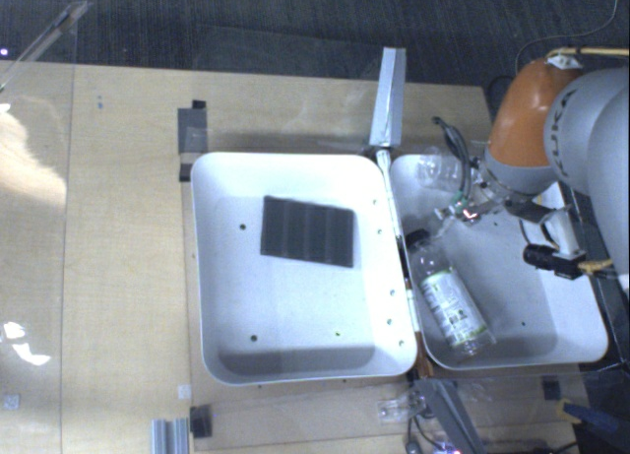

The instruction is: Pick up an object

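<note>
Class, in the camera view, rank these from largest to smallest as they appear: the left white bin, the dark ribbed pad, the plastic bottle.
1. Left white bin
2. Dark ribbed pad
3. Plastic bottle, lying in the right bin

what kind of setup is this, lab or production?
Most likely a lab bin-picking test rig: two shallow white bins side by side on a plain wooden bench, a grey arm reaching over the right one, loose test items such as a clear plastic bottle.
</note>
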Controlling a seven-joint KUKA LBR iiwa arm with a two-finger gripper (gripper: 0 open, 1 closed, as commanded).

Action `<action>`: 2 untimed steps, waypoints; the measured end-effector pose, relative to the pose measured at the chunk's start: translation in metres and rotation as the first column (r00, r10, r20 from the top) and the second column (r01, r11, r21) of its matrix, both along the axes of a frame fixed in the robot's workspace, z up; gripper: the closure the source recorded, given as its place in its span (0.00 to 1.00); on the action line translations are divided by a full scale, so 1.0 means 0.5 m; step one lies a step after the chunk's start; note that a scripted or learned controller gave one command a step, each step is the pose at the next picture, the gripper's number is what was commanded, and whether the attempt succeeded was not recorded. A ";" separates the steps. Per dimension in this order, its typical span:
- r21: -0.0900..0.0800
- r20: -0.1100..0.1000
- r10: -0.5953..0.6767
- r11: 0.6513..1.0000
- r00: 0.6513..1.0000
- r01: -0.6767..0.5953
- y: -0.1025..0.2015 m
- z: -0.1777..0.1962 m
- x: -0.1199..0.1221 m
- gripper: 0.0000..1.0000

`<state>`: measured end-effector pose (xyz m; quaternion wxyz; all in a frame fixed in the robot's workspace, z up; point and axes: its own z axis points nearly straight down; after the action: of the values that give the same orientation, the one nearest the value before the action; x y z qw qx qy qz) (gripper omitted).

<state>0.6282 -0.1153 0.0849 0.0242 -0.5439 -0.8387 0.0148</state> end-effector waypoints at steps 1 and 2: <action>-0.006 0.023 0.005 1.000 1.000 -0.005 -0.001 0.026 0.010 1.00; -0.003 0.011 0.004 1.000 1.000 -0.004 0.000 0.020 0.004 0.00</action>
<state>0.6302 -0.1151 0.0950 0.0187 -0.5422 -0.8399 0.0131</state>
